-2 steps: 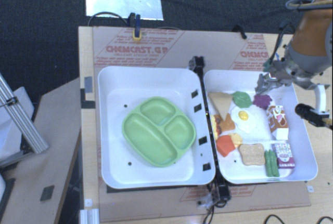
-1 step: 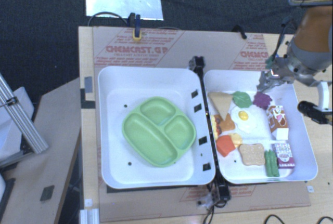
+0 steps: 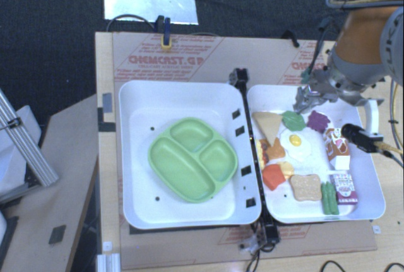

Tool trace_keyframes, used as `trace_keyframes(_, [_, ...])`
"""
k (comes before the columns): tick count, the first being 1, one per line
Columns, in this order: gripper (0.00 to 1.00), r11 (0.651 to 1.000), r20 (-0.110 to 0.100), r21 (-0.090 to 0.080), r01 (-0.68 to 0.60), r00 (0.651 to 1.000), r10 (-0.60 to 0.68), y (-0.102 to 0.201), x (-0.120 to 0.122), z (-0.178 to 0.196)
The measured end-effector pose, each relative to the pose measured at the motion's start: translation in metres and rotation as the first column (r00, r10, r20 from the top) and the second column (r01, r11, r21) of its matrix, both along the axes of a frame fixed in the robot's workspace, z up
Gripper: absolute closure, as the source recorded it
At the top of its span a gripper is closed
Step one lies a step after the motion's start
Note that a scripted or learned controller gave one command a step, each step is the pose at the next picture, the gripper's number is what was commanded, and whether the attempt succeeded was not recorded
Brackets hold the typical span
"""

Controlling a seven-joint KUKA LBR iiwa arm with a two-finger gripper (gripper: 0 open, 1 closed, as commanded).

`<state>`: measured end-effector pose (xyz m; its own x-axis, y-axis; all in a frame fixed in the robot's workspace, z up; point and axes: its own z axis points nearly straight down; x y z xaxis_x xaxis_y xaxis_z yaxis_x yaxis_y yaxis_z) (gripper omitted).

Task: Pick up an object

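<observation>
cardboard sheet (image 3: 189, 56) under everything, printed with red lettering, carries the two bins. taking the black hinge strip (image 3: 249, 157) between the bins as the landmark: nearest the camera and right of the strip, along the front edge of the shallow white right bin (image 3: 372, 201), lie a toast-coloured slice of toy bread (image 3: 306, 187), a dark green stick-shaped toy (image 3: 329, 197) just beside it, and a small red and white carton (image 3: 344, 188) beyond that. an orange-red toy block (image 3: 273, 177) sits close to the strip, touching a small yellow piece (image 3: 287, 168). left of the strip, the shallow white left bin (image 3: 139, 106) holds a pale green plastic tray with three compartments (image 3: 192, 158), lying flat near the middle.

further back on the right of the strip come an orange toy piece (image 3: 275, 149), a white toy fried egg with a yellow yolk (image 3: 297, 143), and a brown and white carton (image 3: 337, 149) standing well away from the strip. behind those lie a pale yellow wedge (image 3: 268, 122), a dark green rounded toy (image 3: 293, 120) and a purple toy (image 3: 317, 120).

the grey two-finger gripper (image 3: 305, 100) hangs over the back of the right bin, just above the dark green rounded toy, with nothing visibly between its parts; whether the jaws are released or clenched i cannot tell. the arm's orange band (image 3: 369, 18) rises behind it, far right of the strip.
</observation>
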<state>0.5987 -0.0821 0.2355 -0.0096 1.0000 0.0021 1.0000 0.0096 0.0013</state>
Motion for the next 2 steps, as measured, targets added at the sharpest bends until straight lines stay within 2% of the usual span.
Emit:
trace_keyframes(1, [1.00, 1.000, -0.002, 0.000, 0.001, 1.000, -0.001, 0.051, -0.010, -0.020])
trace_keyframes(2, [1.00, 1.000, -0.001, -0.001, 0.008, 1.000, -0.008, 0.047, -0.020, -0.009])
